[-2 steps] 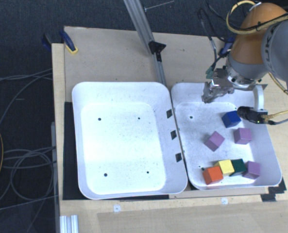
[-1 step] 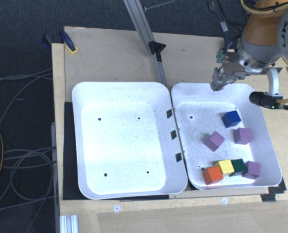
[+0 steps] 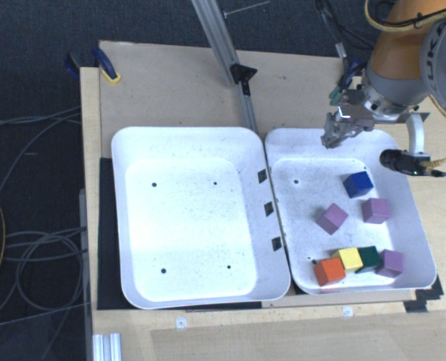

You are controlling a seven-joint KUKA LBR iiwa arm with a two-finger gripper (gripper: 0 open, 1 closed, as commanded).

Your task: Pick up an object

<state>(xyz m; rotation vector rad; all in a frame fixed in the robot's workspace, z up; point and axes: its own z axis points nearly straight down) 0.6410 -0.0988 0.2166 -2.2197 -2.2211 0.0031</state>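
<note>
The right bin [image 3: 305, 160] holds several small blocks: a blue one [image 3: 357, 184], purple ones [image 3: 332, 218] [image 3: 376, 210] [image 3: 392, 262], and a row of orange [image 3: 329, 271], yellow [image 3: 350, 259] and green [image 3: 369, 257] near the front. My gripper [image 3: 335, 135] hangs over the bin's far rim, up and left of the blue block, apart from every block. Nothing shows between its fingers.
The left bin [image 3: 132, 149] lies beside the right one, joined by black clips along the shared wall. A slanted metal pole [image 3: 219, 32] rises behind the bins. A black camera fitting [image 3: 403, 160] sticks out at the arm's wrist. Cables lie on the floor to the left.
</note>
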